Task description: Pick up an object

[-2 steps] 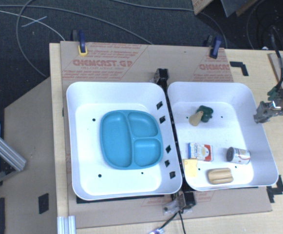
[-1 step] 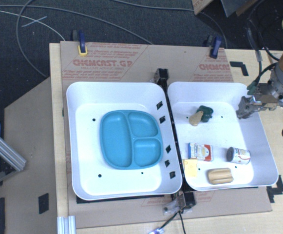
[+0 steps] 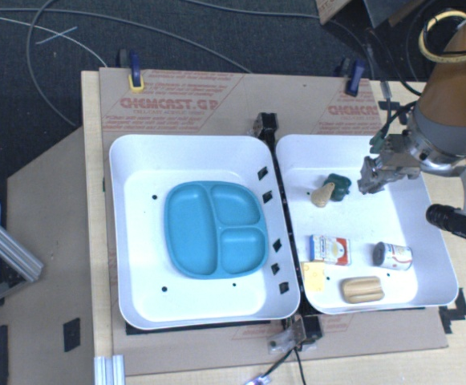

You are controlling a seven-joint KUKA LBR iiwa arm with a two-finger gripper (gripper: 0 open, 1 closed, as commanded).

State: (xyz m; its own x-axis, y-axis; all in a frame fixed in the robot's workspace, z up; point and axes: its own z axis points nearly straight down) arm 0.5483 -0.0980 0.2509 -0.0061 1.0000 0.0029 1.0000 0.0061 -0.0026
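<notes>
Bread roll (image 3: 362, 289) lies well below tool (image 3: 370, 184), which hovers over right bin (image 3: 425, 243).

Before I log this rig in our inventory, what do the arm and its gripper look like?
The arm is bulky and rounded, with an orange-brown section above a grey wrist housing. A yellowish ring sits near its top, and dark cables trail beside it. The gripper is a small grey metal assembly, with a teal spot on its upper part.
</notes>
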